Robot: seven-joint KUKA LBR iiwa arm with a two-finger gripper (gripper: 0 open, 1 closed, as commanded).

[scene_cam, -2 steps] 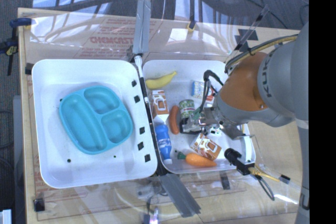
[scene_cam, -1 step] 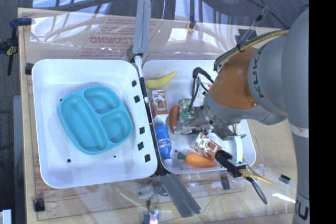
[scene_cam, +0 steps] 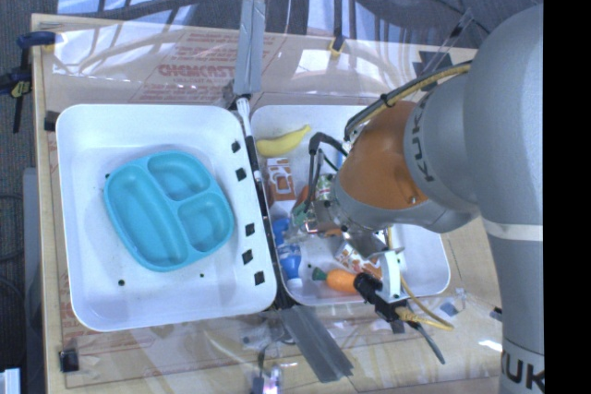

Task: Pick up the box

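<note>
We cannot tell how our jaws (scene_cam: 319, 215) stand, so we should settle them squarely over the box (scene_cam: 280, 177) just beside before lifting it.

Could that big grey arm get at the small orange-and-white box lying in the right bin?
Probably yes: the grey arm already hangs over the right white bin, and the small orange-and-white box lies uncovered beside the yellow banana.

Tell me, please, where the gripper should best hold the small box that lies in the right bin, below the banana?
Probably across the box's two long sides, coming straight down from above. It appears to lie flat, lengthwise beside the right bin's left wall, under the banana. That wall and the nearby clutter leave little room for a sideways approach.
</note>
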